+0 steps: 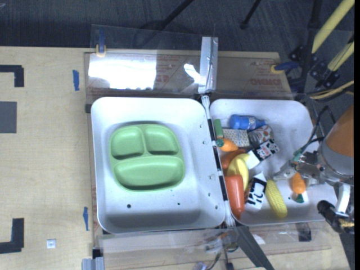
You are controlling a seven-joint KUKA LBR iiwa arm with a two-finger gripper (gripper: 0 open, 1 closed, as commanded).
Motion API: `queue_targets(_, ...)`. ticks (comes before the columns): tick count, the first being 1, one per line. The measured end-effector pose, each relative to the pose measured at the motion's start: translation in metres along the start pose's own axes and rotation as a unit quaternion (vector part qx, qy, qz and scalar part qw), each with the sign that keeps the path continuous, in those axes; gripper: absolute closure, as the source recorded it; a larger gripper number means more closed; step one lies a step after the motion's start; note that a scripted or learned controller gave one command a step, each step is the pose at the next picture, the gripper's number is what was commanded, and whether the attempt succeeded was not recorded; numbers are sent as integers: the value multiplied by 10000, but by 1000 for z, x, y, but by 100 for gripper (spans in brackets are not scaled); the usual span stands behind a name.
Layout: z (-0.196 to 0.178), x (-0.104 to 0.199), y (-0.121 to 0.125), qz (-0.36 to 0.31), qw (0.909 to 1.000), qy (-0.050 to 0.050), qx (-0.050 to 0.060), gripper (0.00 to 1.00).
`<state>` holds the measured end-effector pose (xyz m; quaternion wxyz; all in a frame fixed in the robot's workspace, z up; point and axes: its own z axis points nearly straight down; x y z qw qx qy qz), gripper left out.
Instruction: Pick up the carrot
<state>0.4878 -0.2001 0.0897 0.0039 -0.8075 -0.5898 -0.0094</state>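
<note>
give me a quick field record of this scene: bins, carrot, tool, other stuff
left bin: holds a green divided plate
right bin: holds a pile of toy food and small packages
carrot: orange with a green tip, in the right bin, apart from the pile
tool: over the right bin, at the carrot
corn: yellow, left of the carrot
red pepper: near the divider between the bins
blue bottle: at the far end of the pile

We see a green divided plate (147, 155) in a white bin (101, 151), an orange carrot (298, 183), yellow corn (275, 198), and a blue bottle (243, 121).
</note>
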Motion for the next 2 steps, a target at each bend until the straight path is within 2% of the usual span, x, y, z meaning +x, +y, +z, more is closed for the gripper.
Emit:
queue_targets(1, -7, -5, 0, 24, 10000, -59, -5, 100)
queue_targets(2, -122, 50, -23, -504, 9987, -99, 41, 100)
